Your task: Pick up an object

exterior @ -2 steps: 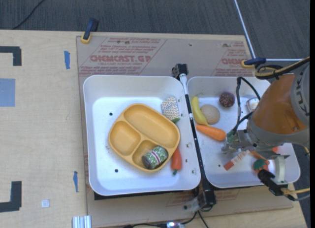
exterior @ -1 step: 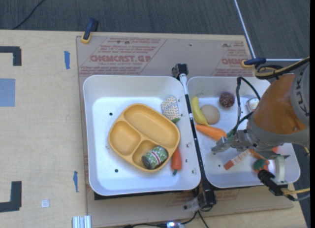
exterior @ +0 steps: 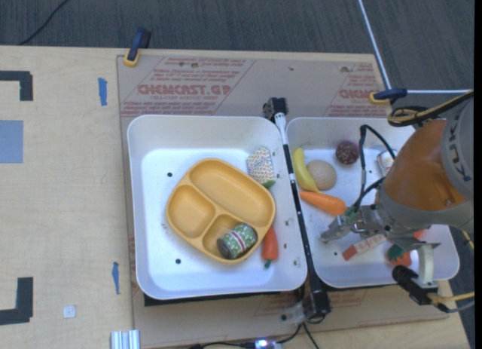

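The small orange-red plastic stick is lying flat in the right white bin, probably light, stiff and slippery. The two-finger gripper is hovering just beside it; I cannot tell its state, and gripping across the narrow middle seems best.

I count two bins, one yellow tray, one can and two carrots. There is also one banana, one egg and one dark ball.

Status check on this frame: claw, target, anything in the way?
Claw low in right bin, nothing seen between its fingers. Carrot closest, just above it; banana and egg beyond. Arm covers the bin's right side.
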Controlling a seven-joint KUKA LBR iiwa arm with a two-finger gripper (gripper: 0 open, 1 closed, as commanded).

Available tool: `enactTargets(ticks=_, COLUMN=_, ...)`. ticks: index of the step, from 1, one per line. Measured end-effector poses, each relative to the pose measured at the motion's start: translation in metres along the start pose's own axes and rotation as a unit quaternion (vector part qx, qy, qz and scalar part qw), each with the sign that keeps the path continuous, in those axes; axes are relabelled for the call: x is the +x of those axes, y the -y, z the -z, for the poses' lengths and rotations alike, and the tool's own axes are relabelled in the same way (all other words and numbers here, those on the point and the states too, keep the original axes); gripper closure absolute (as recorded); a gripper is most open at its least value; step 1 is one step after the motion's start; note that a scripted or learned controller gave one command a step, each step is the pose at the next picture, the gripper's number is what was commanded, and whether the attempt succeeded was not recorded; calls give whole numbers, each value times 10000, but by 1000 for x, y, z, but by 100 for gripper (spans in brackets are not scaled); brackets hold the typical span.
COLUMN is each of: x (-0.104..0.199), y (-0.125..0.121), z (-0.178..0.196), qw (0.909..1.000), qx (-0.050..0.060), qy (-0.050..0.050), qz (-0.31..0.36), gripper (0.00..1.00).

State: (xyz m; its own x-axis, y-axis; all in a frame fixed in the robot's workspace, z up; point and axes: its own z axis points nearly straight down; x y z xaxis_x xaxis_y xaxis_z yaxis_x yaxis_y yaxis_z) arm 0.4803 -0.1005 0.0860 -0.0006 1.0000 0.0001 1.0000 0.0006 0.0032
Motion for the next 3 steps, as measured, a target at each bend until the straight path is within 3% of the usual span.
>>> enactTargets(ticks=1, x=8, y=0, z=0, qw=10000, qx=-6, qy=9, qz=-5, gripper=0)
enactTargets(ticks=2, x=8, y=-2, z=11, qw=10000, qx=-31, qy=13, qz=-6, gripper=100)
enactTargets(ticks=3, x=74, y=0, z=99, qw=10000, qx=7, qy=-4, qz=6, gripper=100)
